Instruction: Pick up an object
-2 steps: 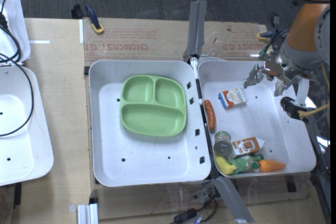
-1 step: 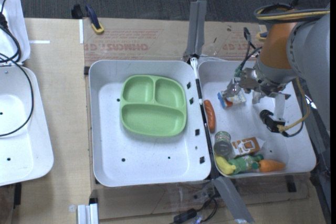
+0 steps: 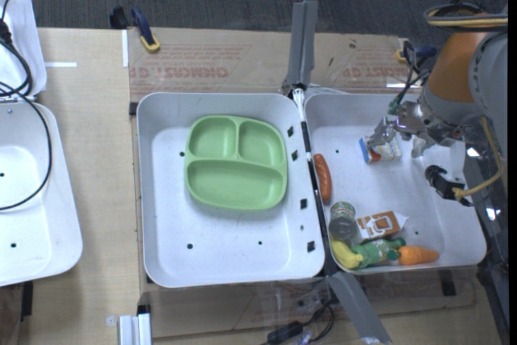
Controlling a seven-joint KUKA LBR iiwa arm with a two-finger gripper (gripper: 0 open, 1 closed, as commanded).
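My gripper (image 3: 397, 138) hangs low over the far part of the right bin (image 3: 452, 222), reaching in from the right under the orange band. A small white object with blue and red markings (image 3: 371, 150) lies right at its left side, touching or nearly touching it; whether it is gripped cannot be made out. Further objects in the right bin: a reddish sausage (image 3: 323, 176) along the left wall, a tin can (image 3: 342, 219), a small brown and white carton (image 3: 380, 224), a banana (image 3: 346, 254), a green item (image 3: 376, 252) and a carrot (image 3: 418, 255) at the near edge.
The left bin (image 3: 161, 238) holds a green divided plate (image 3: 237, 162). A grey divider post (image 3: 303, 44) rises between the bins at the back. A black cable (image 3: 444, 182) loops off the arm over the right bin's right side. A blue clamp (image 3: 144, 30) sits on the bench behind.
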